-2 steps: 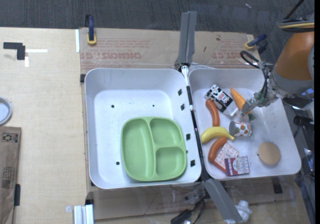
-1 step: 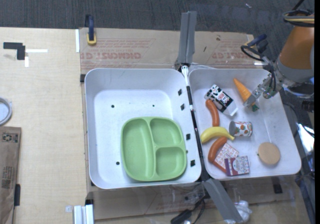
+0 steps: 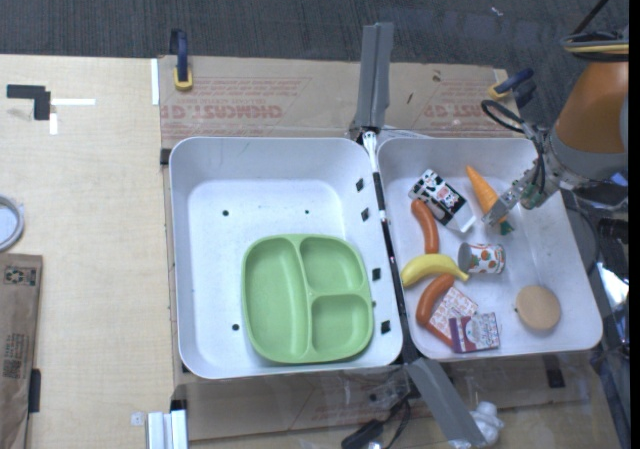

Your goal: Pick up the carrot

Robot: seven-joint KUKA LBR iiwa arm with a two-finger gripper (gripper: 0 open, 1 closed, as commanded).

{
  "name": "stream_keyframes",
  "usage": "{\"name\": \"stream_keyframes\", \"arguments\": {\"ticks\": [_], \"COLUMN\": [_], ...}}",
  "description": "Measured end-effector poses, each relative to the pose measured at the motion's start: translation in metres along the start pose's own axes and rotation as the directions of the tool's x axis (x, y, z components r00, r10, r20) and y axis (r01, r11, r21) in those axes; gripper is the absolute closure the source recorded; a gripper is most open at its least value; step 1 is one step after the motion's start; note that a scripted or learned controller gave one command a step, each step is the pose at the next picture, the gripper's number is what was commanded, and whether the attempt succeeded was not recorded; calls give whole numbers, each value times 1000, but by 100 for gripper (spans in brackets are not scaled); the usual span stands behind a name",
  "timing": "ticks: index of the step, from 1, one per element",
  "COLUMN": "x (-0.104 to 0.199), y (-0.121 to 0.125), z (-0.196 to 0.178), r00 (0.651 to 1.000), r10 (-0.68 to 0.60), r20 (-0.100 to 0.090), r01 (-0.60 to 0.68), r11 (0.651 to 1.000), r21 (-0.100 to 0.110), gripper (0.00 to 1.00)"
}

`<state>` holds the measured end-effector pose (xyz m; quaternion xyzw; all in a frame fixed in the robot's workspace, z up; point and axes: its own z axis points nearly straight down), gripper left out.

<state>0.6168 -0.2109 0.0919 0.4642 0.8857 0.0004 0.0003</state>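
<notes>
Carrot [image 3: 482, 190] lies in the right bin [image 3: 580, 267], toward its far edge, pointed end toward the far rim. Gripper [image 3: 503, 213] sits just right of the carrot, tips down at the carrot's near end; touching or just beside, can't tell, and can't tell its open/closed state from this angle either. Carrot is not visibly between anything. Relative to the carrot: black-and-white carton [image 3: 440, 196] just to its left, red sausage [image 3: 427, 226] left and nearer the camera, small printed cup [image 3: 483, 258] on its side nearer the camera, banana [image 3: 432, 267] left of that cup, second red sausage [image 3: 434, 297] and a printed packet [image 3: 463, 321] further toward the near rim, round tan bun [image 3: 539, 308] near-right. Left bin [image 3: 200, 237], well left of the carrot, holds a green divided plate [image 3: 300, 337].
</notes>
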Motion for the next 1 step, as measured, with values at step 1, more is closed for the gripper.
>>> {"name": "stream_keyframes", "arguments": {"ticks": [1], "x": [42], "y": [41], "z": [-78], "r00": [996], "r10": [-84], "r20": [2], "r01": [84], "r11": [996], "r21": [0], "gripper": [100]}}
